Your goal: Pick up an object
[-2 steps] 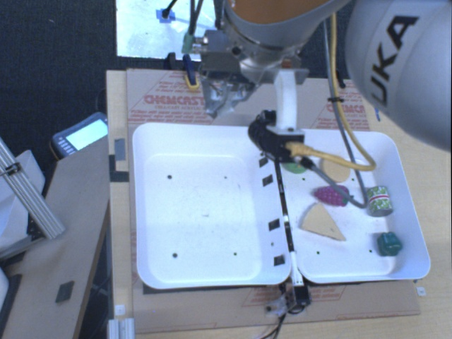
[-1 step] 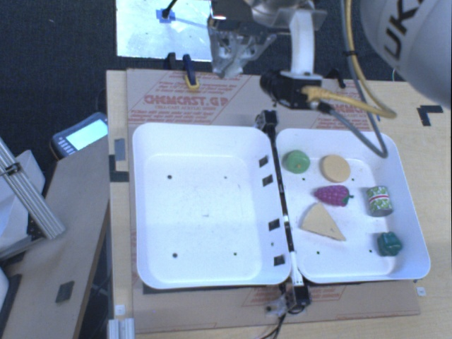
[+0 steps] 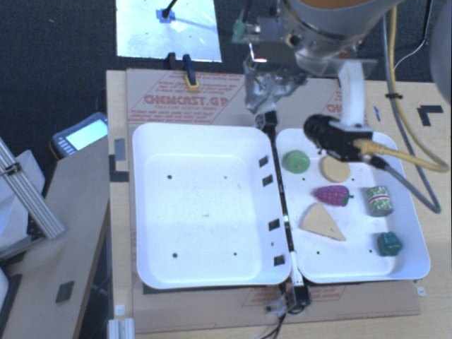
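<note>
The right bin point(image 3: 409, 260) holds several small objects: a green apple point(image 3: 296, 162), a tan round cookie point(image 3: 335, 169), a purple bunch of grapes point(image 3: 332, 195), a yellow cheese wedge point(image 3: 323, 222), a green-labelled can point(image 3: 379, 200) and a teal block point(image 3: 389, 244). My gripper point(image 3: 264, 104) hangs above the back rim where the two bins meet, behind and left of the apple. Nothing shows between its fingers. The big grey and orange arm covers the top right of the view.
The left bin point(image 3: 205, 203) lies beside the right one on a cardboard sheet point(image 3: 183, 99). A black camera unit with yellow cable point(image 3: 339, 138) sits over the right bin's back edge. A blue and yellow clamp point(image 3: 189, 73) stands at the back.
</note>
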